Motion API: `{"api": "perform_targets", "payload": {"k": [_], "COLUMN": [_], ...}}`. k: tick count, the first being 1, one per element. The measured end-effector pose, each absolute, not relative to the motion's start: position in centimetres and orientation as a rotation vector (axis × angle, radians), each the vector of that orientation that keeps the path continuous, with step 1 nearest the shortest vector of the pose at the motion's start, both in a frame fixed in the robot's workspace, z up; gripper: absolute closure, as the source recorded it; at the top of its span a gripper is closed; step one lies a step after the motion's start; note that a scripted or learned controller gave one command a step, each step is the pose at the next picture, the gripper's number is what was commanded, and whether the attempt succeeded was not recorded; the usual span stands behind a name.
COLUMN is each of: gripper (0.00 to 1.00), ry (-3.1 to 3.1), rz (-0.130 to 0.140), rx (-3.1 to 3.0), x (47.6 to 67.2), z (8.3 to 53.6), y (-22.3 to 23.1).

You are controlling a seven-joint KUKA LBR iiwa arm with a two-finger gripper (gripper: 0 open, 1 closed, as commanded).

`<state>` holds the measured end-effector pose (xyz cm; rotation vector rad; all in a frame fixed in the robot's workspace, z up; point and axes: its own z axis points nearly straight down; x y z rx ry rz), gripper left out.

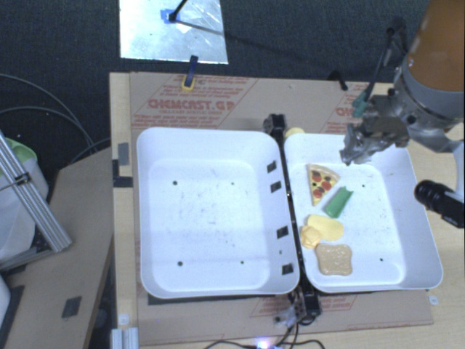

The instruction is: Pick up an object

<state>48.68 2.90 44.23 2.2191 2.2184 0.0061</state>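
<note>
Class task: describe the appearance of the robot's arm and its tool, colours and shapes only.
The arm is a thick grey cylinder with a wide orange band above the wrist. Its tool is a compact grey metal block with dark cables running alongside.

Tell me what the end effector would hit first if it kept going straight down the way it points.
Probably bare floor of the right bin, just up-right of the pizza slice. The end effector hangs above that corner, though depth is hard to judge from this angle.
</note>
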Motion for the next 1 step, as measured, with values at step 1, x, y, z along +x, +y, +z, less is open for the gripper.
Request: {"api": "perform_targets", "payload": {"k": [1], "gripper": [1.00], "ry": [2.227], "rz": [-0.006], "rx": [2.222], "x": [48.63], "z": [31.23], "y": [6.10]}}
